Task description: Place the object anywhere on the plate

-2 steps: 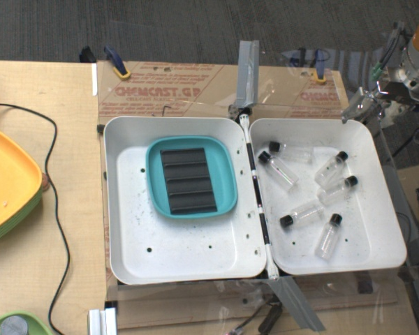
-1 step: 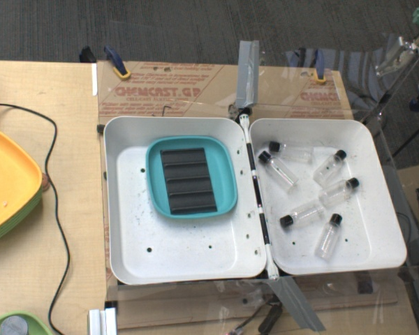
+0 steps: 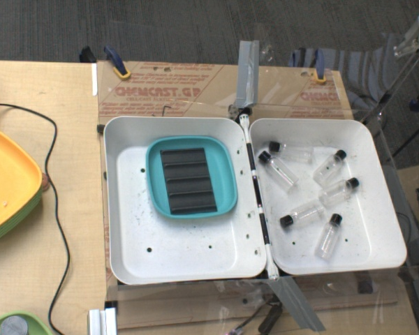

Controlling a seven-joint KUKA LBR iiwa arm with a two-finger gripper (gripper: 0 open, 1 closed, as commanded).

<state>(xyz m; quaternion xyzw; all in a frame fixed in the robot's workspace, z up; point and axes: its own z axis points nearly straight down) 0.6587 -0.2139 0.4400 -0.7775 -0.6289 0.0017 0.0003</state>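
A teal square plastic plate (image 3: 192, 177) with a dark ribbed insert is seen in the left white bin (image 3: 126, 208). Six clear plastic vials with black caps (image 3: 314, 194) are scattered in the right white bin (image 3: 377, 187), beside the plate's bin.

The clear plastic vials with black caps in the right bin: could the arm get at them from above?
Probably yes. The clear plastic vials with black caps lie loose and uncovered in the shallow white right bin, with gaps between most.

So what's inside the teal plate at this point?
The teal plate in the left bin holds a dark ribbed insert. None of the vials lies on it. The insert covers the plate's floor beneath.
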